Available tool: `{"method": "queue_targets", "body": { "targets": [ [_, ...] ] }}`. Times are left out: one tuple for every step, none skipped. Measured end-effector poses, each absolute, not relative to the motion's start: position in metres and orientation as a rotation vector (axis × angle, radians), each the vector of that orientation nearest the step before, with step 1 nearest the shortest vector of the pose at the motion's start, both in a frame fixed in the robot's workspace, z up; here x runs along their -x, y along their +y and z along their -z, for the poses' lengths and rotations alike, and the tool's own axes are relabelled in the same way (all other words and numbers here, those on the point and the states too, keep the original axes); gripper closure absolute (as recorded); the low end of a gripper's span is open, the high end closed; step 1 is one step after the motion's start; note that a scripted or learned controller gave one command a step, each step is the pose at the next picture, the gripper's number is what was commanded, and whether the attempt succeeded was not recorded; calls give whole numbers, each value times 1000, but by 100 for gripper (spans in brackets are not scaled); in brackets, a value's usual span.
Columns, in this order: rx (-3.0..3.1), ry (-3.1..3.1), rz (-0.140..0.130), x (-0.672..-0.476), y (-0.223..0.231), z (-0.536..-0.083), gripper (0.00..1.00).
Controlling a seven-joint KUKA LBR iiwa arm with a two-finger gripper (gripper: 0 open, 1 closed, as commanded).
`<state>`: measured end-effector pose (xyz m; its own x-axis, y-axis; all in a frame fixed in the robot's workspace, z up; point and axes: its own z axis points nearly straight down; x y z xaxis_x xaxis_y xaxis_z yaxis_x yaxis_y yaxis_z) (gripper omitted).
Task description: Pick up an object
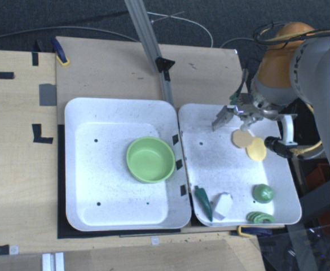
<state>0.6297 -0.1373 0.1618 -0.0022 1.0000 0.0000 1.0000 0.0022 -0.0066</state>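
Observation:
My gripper (232,123) hangs over the back of the right bin (210,162), open, with one finger (219,119) spread left and the other just above a beige disc (241,138). Nothing sits between the fingers. A yellow piece (257,150) touches the disc on its right. Toward the bin's front lie a green round object (262,193), a green ridged piece (260,217), a white block (223,203) and a dark green strip (203,202). A light green bowl (150,160) stands upright in the left bin (91,151).
The grey arm with its orange band (280,61) reaches in from the right above the right bin's back corner. A grey pole (148,33) slants down to the bins' back edge. Cables (181,21) lie behind the bench.

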Motion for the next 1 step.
{"method": "queue_targets", "body": {
  "targets": [
    [2216,-2219,-8,-629,-127,-105,0]
  ]
}}
